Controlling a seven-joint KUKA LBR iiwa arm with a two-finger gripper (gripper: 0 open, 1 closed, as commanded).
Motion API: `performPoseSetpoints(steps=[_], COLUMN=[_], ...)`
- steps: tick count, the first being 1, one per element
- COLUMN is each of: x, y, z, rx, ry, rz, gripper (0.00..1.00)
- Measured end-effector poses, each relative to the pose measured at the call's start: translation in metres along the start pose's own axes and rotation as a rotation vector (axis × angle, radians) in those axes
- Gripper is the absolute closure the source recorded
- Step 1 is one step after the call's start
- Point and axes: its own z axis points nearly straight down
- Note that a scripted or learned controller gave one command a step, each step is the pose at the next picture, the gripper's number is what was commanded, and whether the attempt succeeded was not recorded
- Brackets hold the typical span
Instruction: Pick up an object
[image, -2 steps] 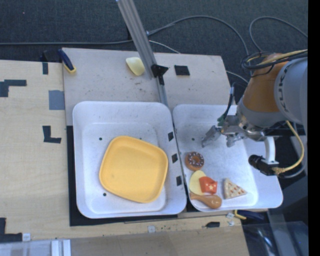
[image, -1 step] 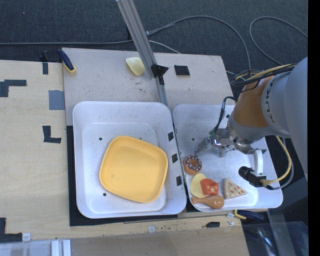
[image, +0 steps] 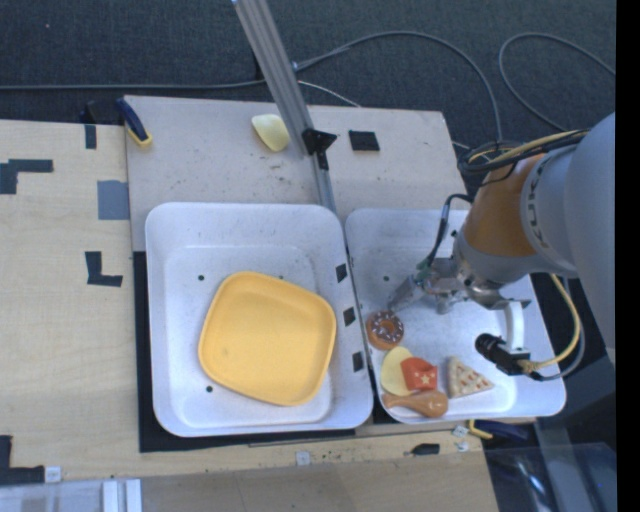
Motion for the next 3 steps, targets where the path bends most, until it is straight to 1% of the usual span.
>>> performPoseSetpoints(steps=[1, 2, 3], x=[-0.001, 0.000, -0.001], y=[0.001, -0.003, 0.002], z=[-0.011, -0.072, -0.115], rx=[-0.002, -0.003, -0.002], ry=[-0.001, 0.000, 0.000], rz=[0.000, 0.000, 0.000], gripper=[1.00, 1.00, 1.00])
